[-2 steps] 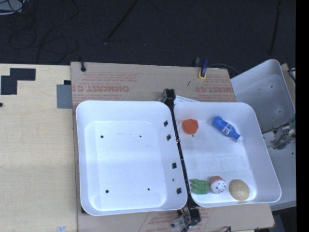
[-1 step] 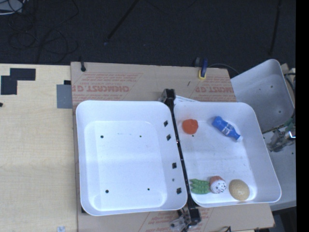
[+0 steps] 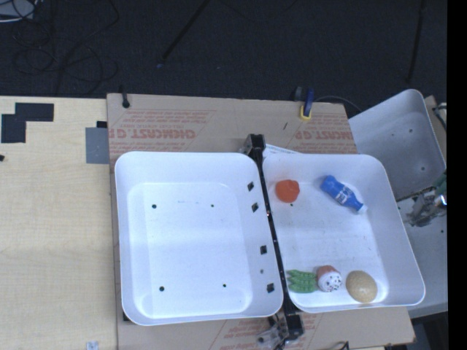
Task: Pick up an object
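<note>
Two white bins [image 3: 190,168] on cardboard [image 3: 219,126], wooden bench [image 3: 51,224], dark floor [image 3: 219,35].

Mounted high above the worktop [image 3: 51,217], looking down at a slant. Faces the 2 white bins: left bin [image 3: 139,173] and right bin [image 3: 398,268] side by side, filling the middle and near part of the frame. Set far enough back to take in both bins whole, the cardboard sheet [image 3: 182,126] beneath them, and dark floor [image 3: 219,35] across the far side.
</note>
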